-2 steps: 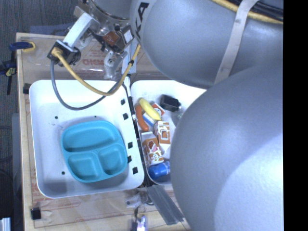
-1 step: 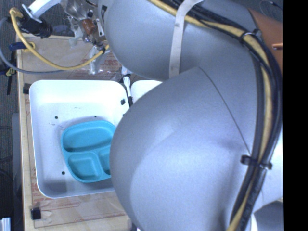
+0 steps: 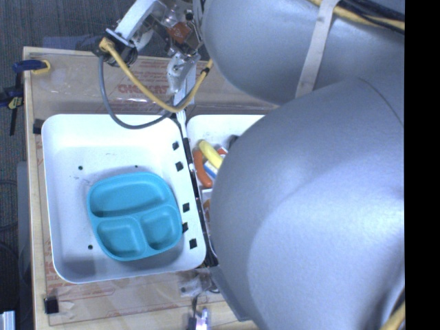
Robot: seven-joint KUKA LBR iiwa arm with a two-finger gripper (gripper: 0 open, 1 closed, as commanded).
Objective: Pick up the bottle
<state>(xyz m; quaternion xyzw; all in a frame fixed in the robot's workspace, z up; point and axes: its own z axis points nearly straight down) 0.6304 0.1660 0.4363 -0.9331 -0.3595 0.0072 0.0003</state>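
Your arm (image 3: 302, 184) fills the right half of the view, its grey shell covering most of the right bin (image 3: 227, 124); you see only a strip of that bin's floor and far rim beside the divider. The gripper (image 3: 180, 74) sits at the top centre, above the far end of the seam between the two bins, over the bare desk (image 3: 75, 88) rather than inside either bin; its tip points down toward the bins' far rims; whether it is spread or pressed together you cannot tell, and nothing shows pinched there. A yellow cable (image 3: 130, 74) and a dark cable loop from the wrist down across the far edge of the left bin (image 3: 65, 184).

Left bin: one blue divided tray (image 3: 134, 215), three compartments, lying flat near the middle, slightly toward the near side.

Right bin, visible strip: a yellow object (image 3: 210, 153) lies across an orange object (image 3: 201, 167), both hard against the arm's edge and partly hidden by it; a bit of red and blue shows just beside them. You cannot tell which of these, if any, is the bottle; its place is not readable here.

A blue clamp (image 3: 27, 66) grips the desk's far left corner.
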